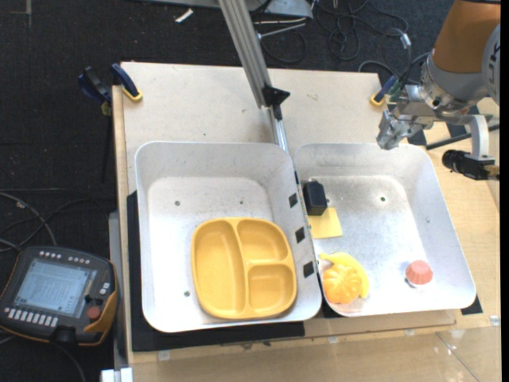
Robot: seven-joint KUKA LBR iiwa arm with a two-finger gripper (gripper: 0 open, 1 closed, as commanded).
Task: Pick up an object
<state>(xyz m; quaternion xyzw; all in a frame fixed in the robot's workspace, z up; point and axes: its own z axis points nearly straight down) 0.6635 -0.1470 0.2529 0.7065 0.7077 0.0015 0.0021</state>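
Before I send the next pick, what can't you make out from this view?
- Gripper: blurred above the right bin's far rim, so its opening is unreadable.
- Arm: cut off by the top and right edges.
- Pink object: too small to identify.
- Yellow card: partly under the black block.

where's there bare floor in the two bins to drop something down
Left bin: bare along the far strip above the yellow divided plate. Right bin: the widest bare patch is the middle and far right, between the black block and the pink piece. It is crowded near the divider, around the yellow card and yellow toy.
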